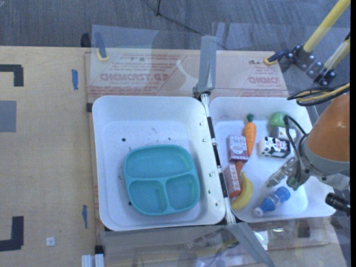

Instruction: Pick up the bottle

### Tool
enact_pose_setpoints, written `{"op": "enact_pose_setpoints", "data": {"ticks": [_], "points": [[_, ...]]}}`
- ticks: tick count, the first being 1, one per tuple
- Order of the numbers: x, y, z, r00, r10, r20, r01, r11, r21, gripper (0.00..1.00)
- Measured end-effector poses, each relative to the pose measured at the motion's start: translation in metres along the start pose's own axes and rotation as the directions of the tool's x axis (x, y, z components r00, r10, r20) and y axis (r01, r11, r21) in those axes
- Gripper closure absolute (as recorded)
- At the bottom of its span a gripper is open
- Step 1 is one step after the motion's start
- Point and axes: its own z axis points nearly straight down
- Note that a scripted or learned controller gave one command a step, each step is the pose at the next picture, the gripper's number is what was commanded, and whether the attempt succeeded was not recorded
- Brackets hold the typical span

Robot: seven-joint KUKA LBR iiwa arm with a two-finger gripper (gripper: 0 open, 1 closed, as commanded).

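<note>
The little blue bottle (pixel 272 201) lies on its side in the right bin (pixel 317 204) beside the banana (pixel 245 192), just below the jaws, which hang spread apart, grasping nothing.

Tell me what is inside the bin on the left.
The left bin holds a teal divided plate, its three compartments bare. Dark specks dot the floor. Whatever lies beneath the plate is covered.

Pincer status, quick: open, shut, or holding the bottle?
Pincer: cannot be told; it hangs in the right bin just above the bottle, with nothing visibly held.
</note>
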Motion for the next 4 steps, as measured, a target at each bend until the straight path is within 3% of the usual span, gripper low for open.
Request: {"op": "enact_pose_setpoints", "data": {"ticks": [1, 2, 3, 4], "points": [[0.0, 0.0, 0.0, 1.0, 0.0, 0.0, 0.0, 1.0, 0.0, 0.0], [0.006, 0.001, 0.011, 0.983, -0.181, -0.01, 0.181, 0.983, 0.006, 0.0], [0.002, 0.003, 0.0, 0.984, -0.178, 0.001, 0.178, 0.984, -0.001, 1.0], [0.002, 0.003, 0.0, 0.984, -0.178, 0.001, 0.178, 0.984, -0.001, 0.0]]}}
